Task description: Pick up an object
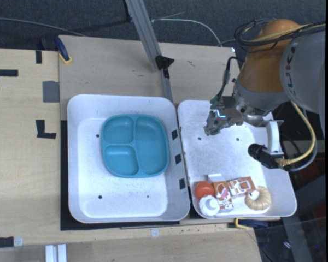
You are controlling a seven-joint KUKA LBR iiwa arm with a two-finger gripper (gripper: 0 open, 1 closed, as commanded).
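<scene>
Arm over right bin, nothing in the claw.
Gripper [214,125] hovers above the upper part of the right bin [199,152], fingers look drawn together, no object between them. Objects sit clustered at that bin's near edge, well apart from the gripper: red piece [203,189], white cap [209,205], orange-white packet [233,190], tan ring [258,198]. Left of the right bin, the left bin [85,201] holds a teal divided plate [135,146].

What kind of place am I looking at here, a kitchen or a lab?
Most likely a robotics lab bench: two shallow white bins side by side on a taped wooden bench, a teal divided plastic plate, toy food items, and loose cables.
</scene>
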